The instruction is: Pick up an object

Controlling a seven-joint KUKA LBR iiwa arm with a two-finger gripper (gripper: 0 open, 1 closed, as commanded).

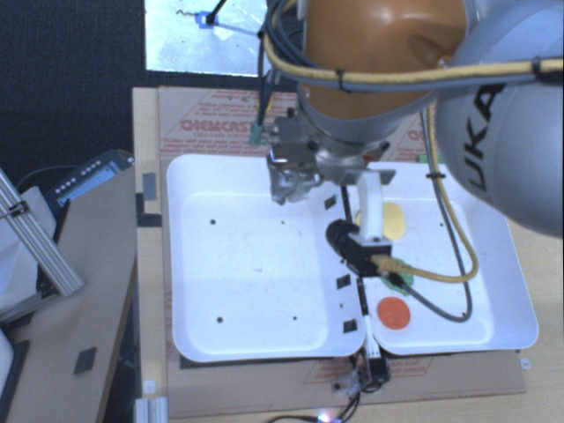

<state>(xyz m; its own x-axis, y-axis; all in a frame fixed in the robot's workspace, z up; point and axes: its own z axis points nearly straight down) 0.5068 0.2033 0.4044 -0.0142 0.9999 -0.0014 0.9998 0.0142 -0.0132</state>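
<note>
Bench (150, 263): wooden, carrying a printed board and two shallow white bins side by side.

Left bin (229, 324): bare white floor with a few dark specks.

Right bin (502, 307): holds an orange disc (394, 313) near the front and a yellow piece (394, 221) further back, partly hidden by cabling; possibly a flat lid, hard to tell.

Arm (493, 104): grey with orange wrist, reaching over the back of both bins.

Gripper (286, 181): sits over the back edge of the left bin, well apart from both objects. Whether its fingers are released or clenched cannot be told; nothing shows between them.

Task status: judged not done. Both objects lie in the right bin; approach, grasp and lift remain.
</note>
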